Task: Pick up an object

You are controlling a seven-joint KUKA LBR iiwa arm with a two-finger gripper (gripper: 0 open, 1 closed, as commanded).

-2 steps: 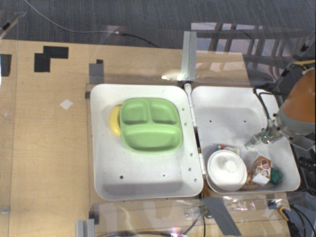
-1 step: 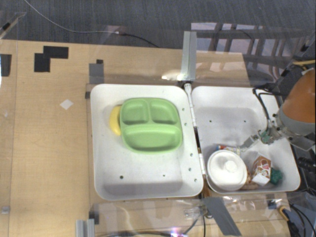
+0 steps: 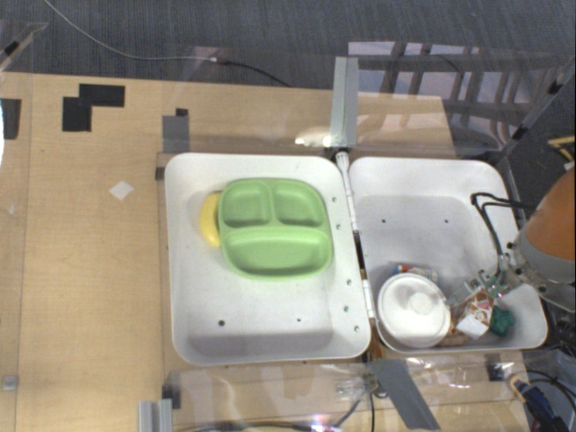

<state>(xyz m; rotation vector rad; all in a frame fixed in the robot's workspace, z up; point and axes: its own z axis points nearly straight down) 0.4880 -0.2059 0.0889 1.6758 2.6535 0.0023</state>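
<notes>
The gripper (image 3: pixel 481 288) is seen low in the right bin (image 3: pixel 423 205), just right of the white bowl (image 3: pixel 412 309); the finger spread cannot be told.

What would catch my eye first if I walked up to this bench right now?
Probably the bright green divided plate in the left bin, with something yellow peeking out from under its left edge. Next, the right bin's near corner, where the gripper reaches toward small clutter beside a round white dish.
</notes>
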